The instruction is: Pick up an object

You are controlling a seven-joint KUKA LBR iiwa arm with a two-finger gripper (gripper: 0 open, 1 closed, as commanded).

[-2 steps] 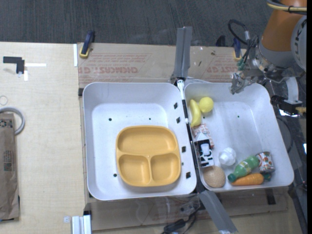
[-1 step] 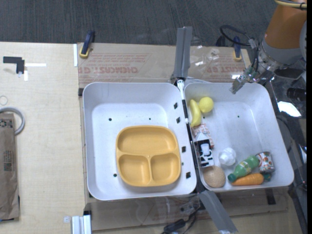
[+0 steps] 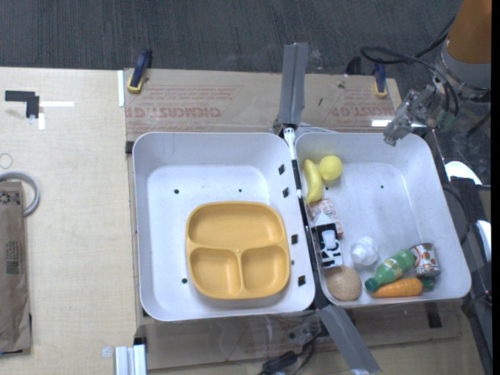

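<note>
Carrot [image 3: 398, 288]: smooth, tapered, orange.

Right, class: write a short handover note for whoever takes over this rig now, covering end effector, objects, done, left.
End effector: above the right bin's far right corner, nothing seen held.
Right bin: banana and lemon far left; carrot, green bottle and small can near right; round brown object by the divider.
Left bin: yellow divided plate.
Done: nothing picked.
Left: choose an object, descend, grasp, lift.
</note>
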